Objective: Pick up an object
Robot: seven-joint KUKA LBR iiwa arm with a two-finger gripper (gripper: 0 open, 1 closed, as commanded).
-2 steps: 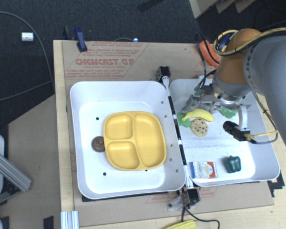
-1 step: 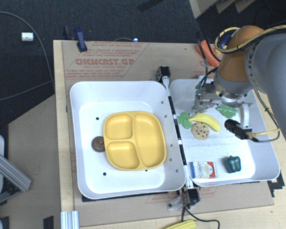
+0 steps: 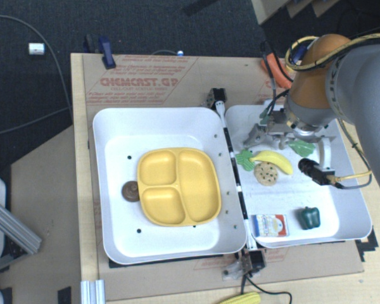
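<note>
Gripper [image 3: 273, 139]: lowered into the right bin's far half, just above the banana; finger state cannot be told, being masked by the wrist. Nothing is seen held.
Carton [image 3: 268, 225]: one, red, white and blue, laid flat at the right bin's 7 o'clock, nearest the camera.
Green pepper [image 3: 309, 217]: one, at 5 o'clock, well apart from the arm.
Yellow plate [image 3: 178, 187]: one, three compartments, set mid left bin [image 3: 107, 170]; judged parked out of the way.
Brown disc [image 3: 130, 190]: one, touching the plate at its 9 o'clock.
Cookie [image 3: 265, 173]: one, touching the banana's near side.
Banana [image 3: 273, 161]: one, mid right bin [image 3: 351, 214]; judged the likely target, being directly under the gripper.
Green pieces [image 3: 246, 159]: two, flanking the banana at 9 and 2 o'clock.
</note>
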